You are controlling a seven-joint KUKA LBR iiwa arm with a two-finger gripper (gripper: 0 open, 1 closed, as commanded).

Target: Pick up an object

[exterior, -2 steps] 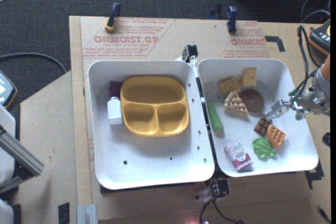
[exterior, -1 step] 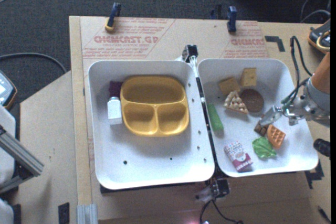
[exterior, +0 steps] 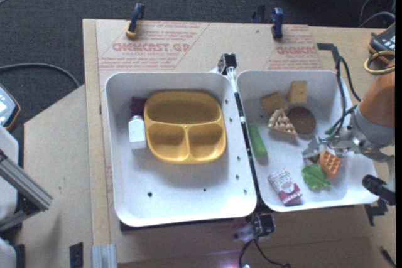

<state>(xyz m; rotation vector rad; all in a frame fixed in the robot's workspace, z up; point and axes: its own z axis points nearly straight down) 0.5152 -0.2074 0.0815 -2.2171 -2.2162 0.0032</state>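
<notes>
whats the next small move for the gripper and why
Probably a short straight descent onto the orange waffle piece. The gripper sits at that piece's upper left edge in the right bin, with the green leafy piece touching it just below, so a sideways shift risks catching the leaf instead.

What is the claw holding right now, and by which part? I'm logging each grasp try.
It cannot be told. The claw sits low over the orange waffle piece in the right bin, but nothing is clearly between its fingers.
</notes>
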